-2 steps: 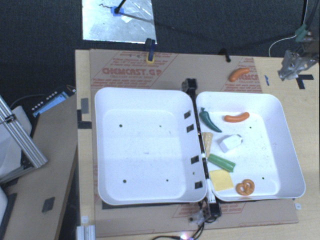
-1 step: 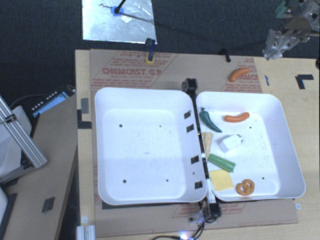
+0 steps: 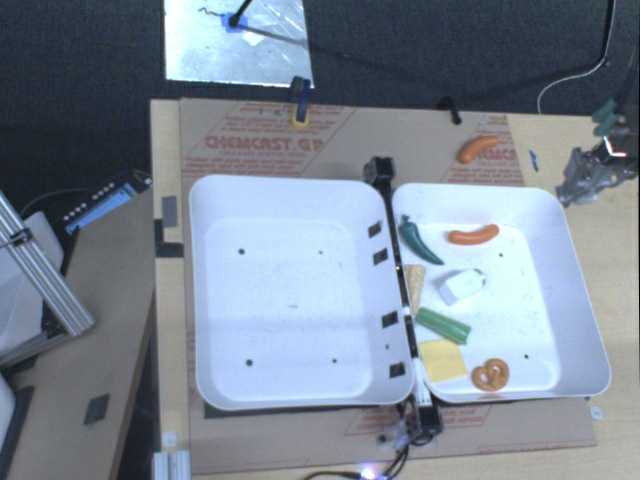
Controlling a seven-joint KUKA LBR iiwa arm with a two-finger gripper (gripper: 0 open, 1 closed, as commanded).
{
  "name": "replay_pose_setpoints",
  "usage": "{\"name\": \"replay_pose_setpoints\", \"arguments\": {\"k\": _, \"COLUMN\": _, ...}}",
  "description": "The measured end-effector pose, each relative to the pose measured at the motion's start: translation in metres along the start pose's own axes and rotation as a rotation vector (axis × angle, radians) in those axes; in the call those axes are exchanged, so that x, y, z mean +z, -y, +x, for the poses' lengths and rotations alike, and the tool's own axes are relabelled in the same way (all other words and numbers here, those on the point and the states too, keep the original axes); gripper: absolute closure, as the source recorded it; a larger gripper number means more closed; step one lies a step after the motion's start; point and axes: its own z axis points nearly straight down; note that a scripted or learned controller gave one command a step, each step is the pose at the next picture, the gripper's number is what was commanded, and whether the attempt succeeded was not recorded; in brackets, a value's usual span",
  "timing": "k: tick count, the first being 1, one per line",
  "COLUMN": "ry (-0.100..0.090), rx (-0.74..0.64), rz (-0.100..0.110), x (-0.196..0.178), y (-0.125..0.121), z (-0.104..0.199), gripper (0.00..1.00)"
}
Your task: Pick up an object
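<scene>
The right bin (image 3: 575,298) holds several small items: a dark green pepper (image 3: 418,238), an orange sausage (image 3: 473,235), a white block (image 3: 462,286), a tan wedge (image 3: 414,281), a green cucumber piece (image 3: 442,324), a yellow square slice (image 3: 441,360) and a pretzel (image 3: 490,373). A second orange sausage (image 3: 478,149) lies on the board behind that bin. My gripper (image 3: 583,182) hangs at the far right, outside the bin's back right corner and well away from every item.
The left bin (image 3: 205,268) sits beside the right one, with black clips along their shared edge. A yellow-and-blue clamp (image 3: 300,103) stands at the board's back edge. A silver sheet (image 3: 236,28) lies behind, and a metal rail (image 3: 40,278) stands at left.
</scene>
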Motion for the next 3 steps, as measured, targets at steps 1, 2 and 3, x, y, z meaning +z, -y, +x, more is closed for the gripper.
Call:
{"name": "replay_pose_setpoints", "arguments": {"k": 1, "ry": 0.005, "rx": 0.004, "rz": -0.006, "x": 0.063, "y": -0.072, "z": -0.073, "gripper": 1.0}}
{"name": "replay_pose_setpoints", "arguments": {"k": 2, "ry": 0.002, "rx": 0.003, "rz": -0.003, "x": 0.033, "y": 0.01, "z": -0.067, "gripper": 1.0}}
{"name": "replay_pose_setpoints", "arguments": {"k": 3, "ry": 0.006, "rx": -0.003, "rz": -0.01, "x": -0.014, "y": -0.058, "z": -0.058, "gripper": 1.0}}
